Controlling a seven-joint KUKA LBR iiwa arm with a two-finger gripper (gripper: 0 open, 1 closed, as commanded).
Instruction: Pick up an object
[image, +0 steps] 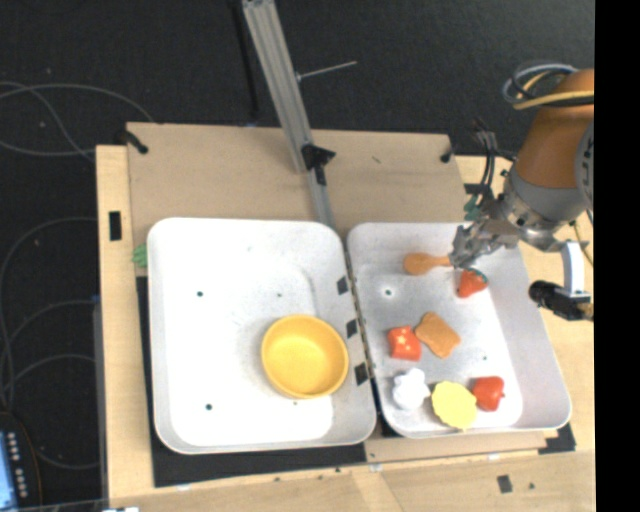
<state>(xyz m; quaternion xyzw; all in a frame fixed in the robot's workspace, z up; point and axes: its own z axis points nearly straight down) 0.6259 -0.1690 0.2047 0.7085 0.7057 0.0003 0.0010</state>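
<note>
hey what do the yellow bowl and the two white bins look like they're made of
Yellow bowl: probably plastic, going by its even, saturated colour and soft sheen; glazed ceramic can't be ruled out.
Left bin and right bin: likely moulded plastic with a matt, faintly speckled finish, judging by the rounded corners and shallow raised rims.

Left bin (200, 260): holds a yellow bowl (304, 356) near its right wall.
Right bin (530, 350): holds the small items.
Gripper (466, 256): low over the right bin's upper part, between an orange spoon-like piece (425, 263) and a red strawberry (470, 284).
Centre: red block (404, 344) just beside a brown biscuit (438, 334).
Lower edge: white piece (408, 389), yellow disc (454, 404), red piece (488, 392).
Tabletop (230, 170): tan board under both bins.
</note>
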